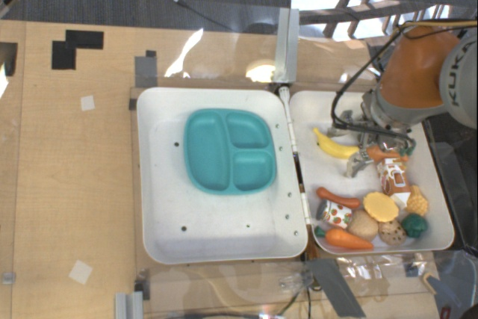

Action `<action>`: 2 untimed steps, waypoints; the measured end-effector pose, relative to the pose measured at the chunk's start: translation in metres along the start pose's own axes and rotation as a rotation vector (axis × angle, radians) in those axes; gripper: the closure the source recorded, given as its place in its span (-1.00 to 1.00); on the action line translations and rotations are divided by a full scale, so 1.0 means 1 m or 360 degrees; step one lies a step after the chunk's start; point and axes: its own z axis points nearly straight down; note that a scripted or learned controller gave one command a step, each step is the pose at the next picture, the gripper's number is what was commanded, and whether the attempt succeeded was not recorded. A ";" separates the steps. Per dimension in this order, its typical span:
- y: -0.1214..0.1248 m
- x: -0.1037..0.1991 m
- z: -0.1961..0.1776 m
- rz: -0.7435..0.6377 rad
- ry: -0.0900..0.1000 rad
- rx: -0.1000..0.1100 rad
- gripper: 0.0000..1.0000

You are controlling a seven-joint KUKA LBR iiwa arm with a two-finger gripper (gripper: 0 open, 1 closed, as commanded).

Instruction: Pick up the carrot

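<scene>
Where the right bin [441, 224] comes nearest the camera, the carrot [347, 239] lies on its side at the near left corner, orange with its tip toward the right, untouched by the arm. Just beside it, on its far side, sit a small printed can [337, 215] and a red sausage-like piece [337, 197], and to its right a tan potato [364, 224], a spotted cookie [390, 233], a yellow disc [382, 207], a dark green broccoli piece [414, 225] and a yellow corn piece [417, 199]. Farther back in the same bin a banana [334, 146] lies near the left wall. The tool [366, 158] hangs low over the middle of this bin, to the right of the banana and well apart from the carrot; whether it is apart or together cannot be told, and nothing is seen clamped in it. A small carton [393, 176] stands just beside it. Left of all this, the other bin [160, 235] holds a teal divided plate [205, 160], and both bins rest on the wooden surface [67, 183].
</scene>
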 end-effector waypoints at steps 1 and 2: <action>0.042 0.017 -0.001 -0.0301 -0.0001 0.0000 -1.00; 0.025 -0.049 0.002 0.0113 0.0014 -0.0006 -1.00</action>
